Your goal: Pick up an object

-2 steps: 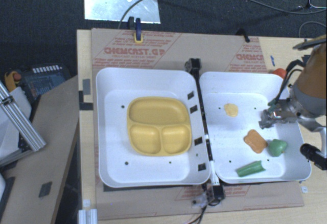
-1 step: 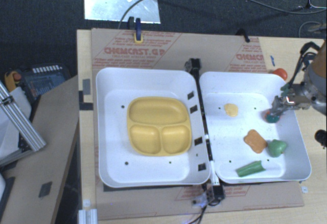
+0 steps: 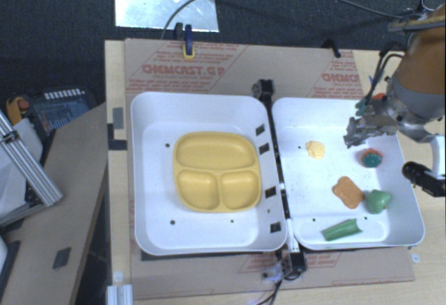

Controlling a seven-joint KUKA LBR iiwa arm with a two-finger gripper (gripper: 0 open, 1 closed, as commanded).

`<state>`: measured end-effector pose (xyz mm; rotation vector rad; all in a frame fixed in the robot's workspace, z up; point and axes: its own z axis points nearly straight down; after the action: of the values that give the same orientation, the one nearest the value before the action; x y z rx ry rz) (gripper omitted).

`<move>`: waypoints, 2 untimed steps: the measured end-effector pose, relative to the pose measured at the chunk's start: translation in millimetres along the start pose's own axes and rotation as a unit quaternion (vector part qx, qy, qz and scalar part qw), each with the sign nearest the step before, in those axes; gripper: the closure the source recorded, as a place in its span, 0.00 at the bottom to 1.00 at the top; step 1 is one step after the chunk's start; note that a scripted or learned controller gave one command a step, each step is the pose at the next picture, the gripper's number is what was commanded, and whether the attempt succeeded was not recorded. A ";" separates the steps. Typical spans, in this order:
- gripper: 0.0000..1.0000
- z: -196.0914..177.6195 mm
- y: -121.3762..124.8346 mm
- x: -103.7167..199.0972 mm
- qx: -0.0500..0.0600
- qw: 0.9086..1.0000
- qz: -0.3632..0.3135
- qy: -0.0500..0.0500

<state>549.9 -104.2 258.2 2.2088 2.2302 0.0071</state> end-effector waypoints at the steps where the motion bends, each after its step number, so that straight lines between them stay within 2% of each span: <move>1: 1.00 7.7 12.9 57.1 0.001 1.000 0.000 0.000; 2: 1.00 21.8 28.0 106.2 0.002 1.000 0.000 0.000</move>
<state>577.0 2.2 236.7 2.2106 2.2323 0.0039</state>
